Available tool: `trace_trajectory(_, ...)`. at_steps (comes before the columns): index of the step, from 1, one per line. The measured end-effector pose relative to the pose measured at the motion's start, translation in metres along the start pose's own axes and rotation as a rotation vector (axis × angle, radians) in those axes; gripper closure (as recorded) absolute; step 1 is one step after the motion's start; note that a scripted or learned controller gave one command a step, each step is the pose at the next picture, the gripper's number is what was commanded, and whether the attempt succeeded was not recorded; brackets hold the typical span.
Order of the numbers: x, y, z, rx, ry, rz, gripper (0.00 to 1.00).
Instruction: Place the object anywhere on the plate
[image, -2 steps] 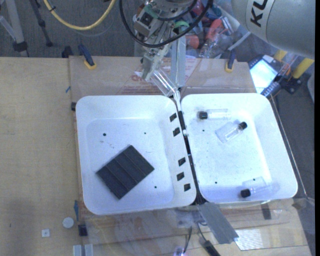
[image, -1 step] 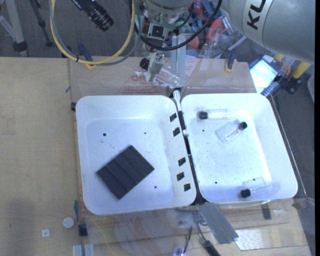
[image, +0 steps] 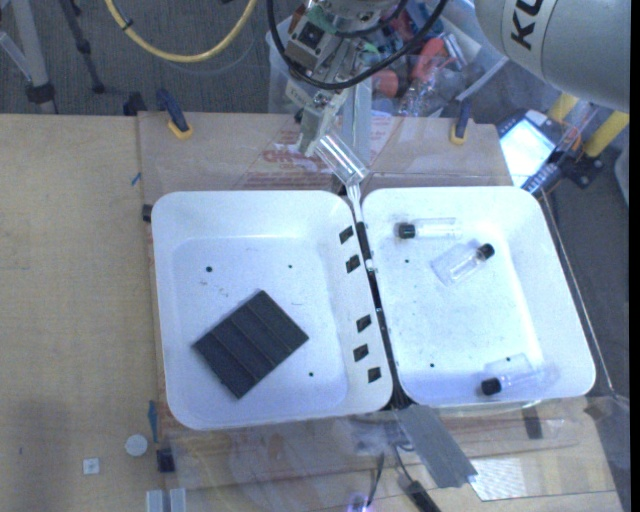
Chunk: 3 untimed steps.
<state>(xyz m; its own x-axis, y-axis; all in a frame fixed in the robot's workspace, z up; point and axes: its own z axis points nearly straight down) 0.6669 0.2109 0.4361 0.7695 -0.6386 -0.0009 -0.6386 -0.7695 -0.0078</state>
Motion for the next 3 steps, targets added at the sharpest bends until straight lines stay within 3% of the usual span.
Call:
trace_trajectory(1, -0.0076, -0.008, 0.0009, 0.0, -0.001, -0.457, 1.0)
trace_trajectory(3, -0.0102, -0.0113, 0.0003, 0.0, 0.0, -0.492, 1.0)
